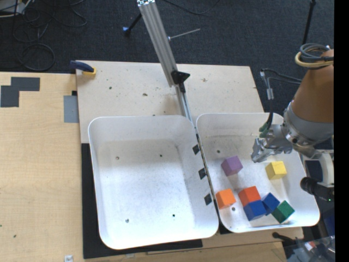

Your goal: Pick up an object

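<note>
Six blocks (252, 194) in right bin (240, 125), gripper (264, 151) above — finger state unclear

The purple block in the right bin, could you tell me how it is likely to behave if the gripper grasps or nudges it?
The purple block looks like a small solid cube, so probably stiff and light. Its flat faces suggest it would slide rather than roll on the smooth white bin floor. It sits apart from the other blocks, so a nudge from the gripper probably moves it alone.

This is looking like a robotics lab: two shallow white plastic bins (144, 125) are sitting on a pale wooden bench (38, 162), black cables (32, 31) are lying on dark carpet (229, 15), and a slanted aluminium rail (161, 42) is standing behind
</note>
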### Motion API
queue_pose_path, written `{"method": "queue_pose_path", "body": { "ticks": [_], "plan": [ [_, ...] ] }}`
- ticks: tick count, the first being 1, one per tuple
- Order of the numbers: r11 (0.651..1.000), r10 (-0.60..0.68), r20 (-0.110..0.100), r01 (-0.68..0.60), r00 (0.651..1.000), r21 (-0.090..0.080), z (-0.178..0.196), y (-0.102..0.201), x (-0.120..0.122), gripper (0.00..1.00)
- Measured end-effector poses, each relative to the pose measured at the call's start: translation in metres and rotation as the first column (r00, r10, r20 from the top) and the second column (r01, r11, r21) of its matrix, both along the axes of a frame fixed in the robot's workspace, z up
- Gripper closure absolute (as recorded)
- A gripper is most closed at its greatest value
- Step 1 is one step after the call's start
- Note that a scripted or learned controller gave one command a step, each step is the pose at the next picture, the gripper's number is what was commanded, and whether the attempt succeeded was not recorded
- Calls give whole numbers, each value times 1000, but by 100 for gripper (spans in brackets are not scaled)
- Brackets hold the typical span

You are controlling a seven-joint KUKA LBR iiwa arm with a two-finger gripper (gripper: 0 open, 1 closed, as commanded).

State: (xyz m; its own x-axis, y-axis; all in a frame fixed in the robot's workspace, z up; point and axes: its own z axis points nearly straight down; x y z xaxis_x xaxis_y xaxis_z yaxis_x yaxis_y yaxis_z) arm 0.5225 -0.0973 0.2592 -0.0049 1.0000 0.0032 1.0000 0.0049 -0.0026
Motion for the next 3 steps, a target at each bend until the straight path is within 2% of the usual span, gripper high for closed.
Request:
{"method": "queue_pose_path", "body": {
  "ticks": [2,3],
  "plan": [
    [1000,0,-2,0,1000,0,-9,111,-12,100],
    [1000,0,-3,0,1000,-2,-24,168,-4,100]
  ]
}}
